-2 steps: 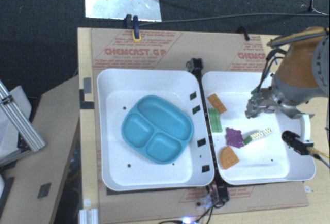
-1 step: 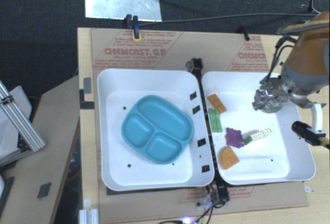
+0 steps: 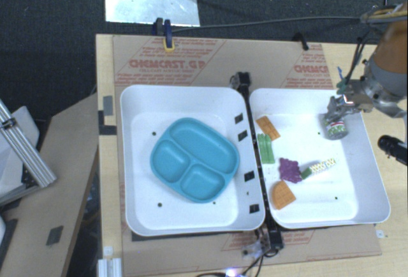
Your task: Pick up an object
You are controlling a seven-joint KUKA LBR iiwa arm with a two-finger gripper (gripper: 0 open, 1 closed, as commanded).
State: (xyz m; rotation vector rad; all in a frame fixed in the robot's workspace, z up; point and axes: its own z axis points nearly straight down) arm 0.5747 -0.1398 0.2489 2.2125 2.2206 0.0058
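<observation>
Two bins are sitting side by side; the claw (image 3: pixel 336 117) is hanging over the right bin's (image 3: pixel 370 196) far right corner, and I cannot tell its grip. Nearer and leftward are lying a striped stick (image 3: pixel 322 166), purple clump (image 3: pixel 290 170), green block (image 3: pixel 265 149) and two orange pieces (image 3: pixel 268 127). Cardboard (image 3: pixel 191 59) reading "CHEMCAST GP" is covering the tabletop (image 3: pixel 70 135).

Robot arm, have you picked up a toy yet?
Not yet, it seems. The end effector hovers at the right bin's far corner. The purple grape bunch, green block and orange wedge lie untouched. Grabbing and lifting remain.
</observation>
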